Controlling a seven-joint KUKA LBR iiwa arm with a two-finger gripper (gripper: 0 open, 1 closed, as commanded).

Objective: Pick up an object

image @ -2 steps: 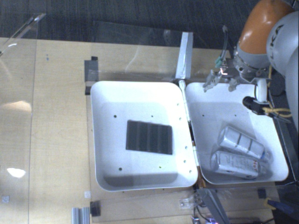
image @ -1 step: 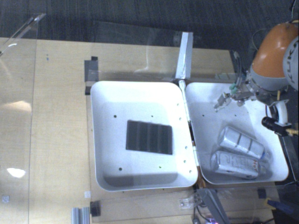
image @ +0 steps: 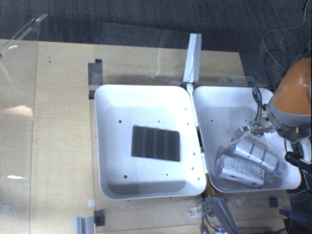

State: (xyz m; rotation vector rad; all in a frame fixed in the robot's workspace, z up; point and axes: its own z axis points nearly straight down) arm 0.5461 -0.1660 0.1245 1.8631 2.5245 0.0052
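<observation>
The arm (image: 292, 96) runs off the right edge; the crumpled packages (image: 248, 162) are perhaps blurred beyond identifying.

Light wooden desk (image: 53, 145) bearing two shallow white bins side by side. Left bin (image: 109, 130) sits near the desk's centre; right bin (image: 219, 99) touches it along a shared edge. A grey upright bar (image: 192, 57) stands behind the junction of the bins. Small dark brackets (image: 96, 72) flank the left bin's corners.
</observation>
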